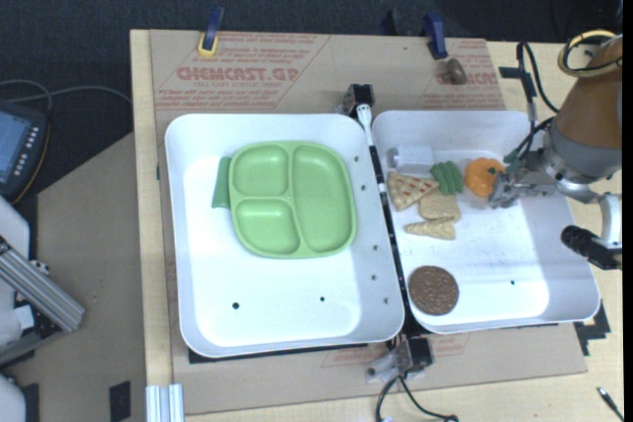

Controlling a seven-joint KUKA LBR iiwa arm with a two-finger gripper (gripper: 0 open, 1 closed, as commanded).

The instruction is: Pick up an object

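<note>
Orange toy (481,177) just beside jaws

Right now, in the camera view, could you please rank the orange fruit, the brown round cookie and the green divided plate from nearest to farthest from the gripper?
From the gripper:
1. Orange fruit, right beside it in the right bin.
2. Brown round cookie, at the right bin's front.
3. Green divided plate, over in the left bin.

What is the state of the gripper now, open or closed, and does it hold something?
Gripper: in the right bin, right beside the orange thing; whether it is open, closed or holding anything cannot be told.
</note>
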